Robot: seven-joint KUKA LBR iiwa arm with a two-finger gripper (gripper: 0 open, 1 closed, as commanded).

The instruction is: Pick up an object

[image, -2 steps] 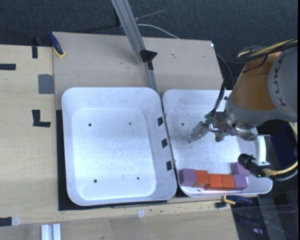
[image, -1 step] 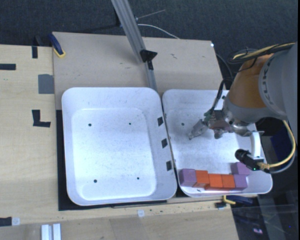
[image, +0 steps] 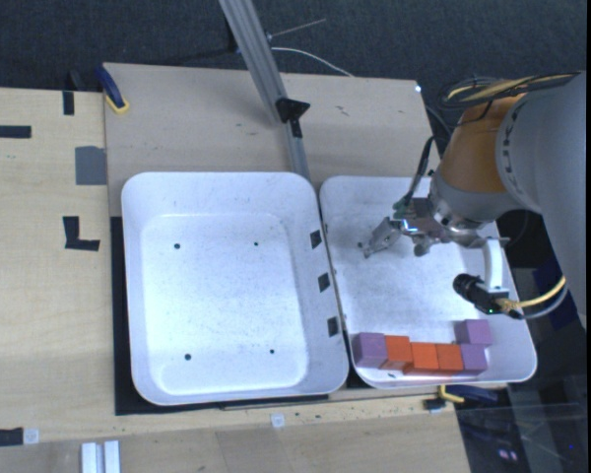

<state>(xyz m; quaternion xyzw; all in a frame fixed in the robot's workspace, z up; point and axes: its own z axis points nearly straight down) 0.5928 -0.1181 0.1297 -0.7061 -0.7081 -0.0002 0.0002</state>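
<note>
Several blocks lie in a row along the near edge of the right bin [image: 374,289]: a purple block [image: 371,347] at the left, orange blocks [image: 424,355] in the middle, and purple blocks [image: 474,344] stacked at the right end. My gripper [image: 393,250] hovers over the middle of that bin, well behind the row and apart from it. It is open, its two fingers spread wide, and nothing is between them.
The left bin [image: 138,264] sits beside the right one, joined by black clips [image: 323,281]. A slanted metal rail [image: 261,57] runs from the top to the bins' far edge. The grey arm [image: 532,156] covers the right bin's right side.
</note>
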